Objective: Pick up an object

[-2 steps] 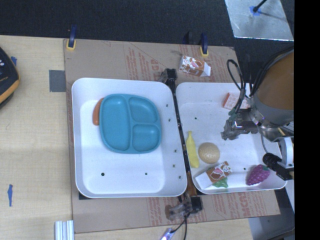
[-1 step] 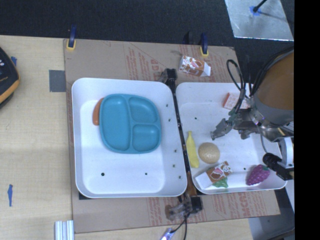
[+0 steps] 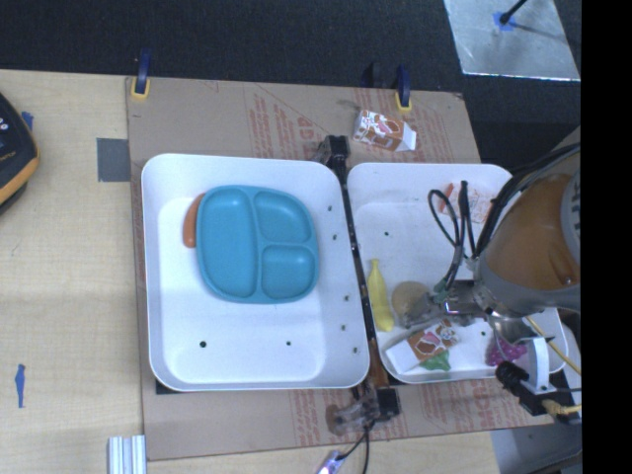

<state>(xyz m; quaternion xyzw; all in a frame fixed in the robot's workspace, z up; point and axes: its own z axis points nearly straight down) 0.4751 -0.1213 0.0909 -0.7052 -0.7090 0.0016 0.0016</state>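
This is a robotics lab bench set up for testing rather than a home or shop. Two shallow white bins [image 3: 158, 265] sit side by side on a sheet of cardboard [image 3: 247, 117] held to the wooden bench by blue-and-yellow clamps [image 3: 142, 75] at the upper edge, with cables [image 3: 449, 220] trailing over the right bin. At the upper right of the frame, dark carpet bears a taped pale square [image 3: 509, 23], and the grey arm [image 3: 533, 245] with its orange band reaches in at the right.
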